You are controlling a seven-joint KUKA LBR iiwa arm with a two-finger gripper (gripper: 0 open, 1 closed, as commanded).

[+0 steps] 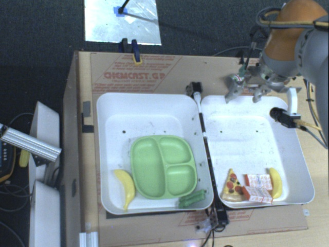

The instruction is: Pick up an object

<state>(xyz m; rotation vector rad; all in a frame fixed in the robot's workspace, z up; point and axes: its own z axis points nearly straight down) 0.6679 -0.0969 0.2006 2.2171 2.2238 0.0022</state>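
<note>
Nothing is lifted yet; we see the gripper (243,92) open and bare above the right bin (295,153); pizza slice (233,184) and banana (276,182) lie untouched.

arm shell (312,48): smooth grey casing, rounded, kinda chunky
band (293,27): big orange section above the wrist, domed top
wrist hardware (254,81): bare metal bracket bits, greyish silver
cables (267,15): thin dark and yellowish wires looped near the orange part
side attachment (282,116): black cylinder on a white mount
</note>
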